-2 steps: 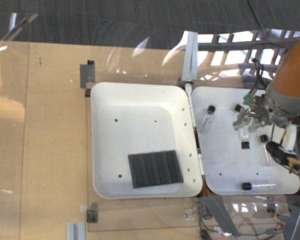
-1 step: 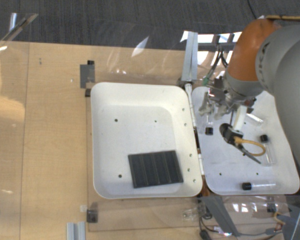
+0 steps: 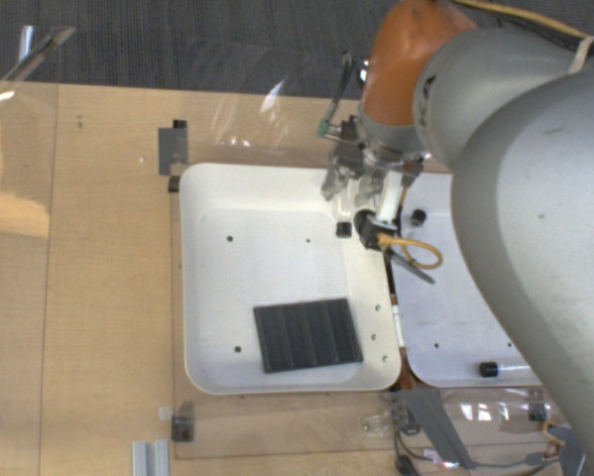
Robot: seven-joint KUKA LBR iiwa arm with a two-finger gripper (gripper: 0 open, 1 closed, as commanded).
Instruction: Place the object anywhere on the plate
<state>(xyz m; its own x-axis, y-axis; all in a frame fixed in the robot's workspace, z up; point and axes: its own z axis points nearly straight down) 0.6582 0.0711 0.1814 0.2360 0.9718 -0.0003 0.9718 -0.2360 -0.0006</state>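
The dark ribbed plate (image 3: pixel 307 334) is lying at lower centre in the left bin (image 3: pixel 207 266). The gripper (image 3: pixel 361 216) is hanging over that bin's upper right edge; whether it holds anything, I cannot tell.

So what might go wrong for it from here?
Two things, I'd guess. The gripper sits at the far right edge of the left bin, well away from the dark ridged plate near the front, so a drop now would miss. It is also close to the wall between the bins, and the yellowish loop beside it might snag there.
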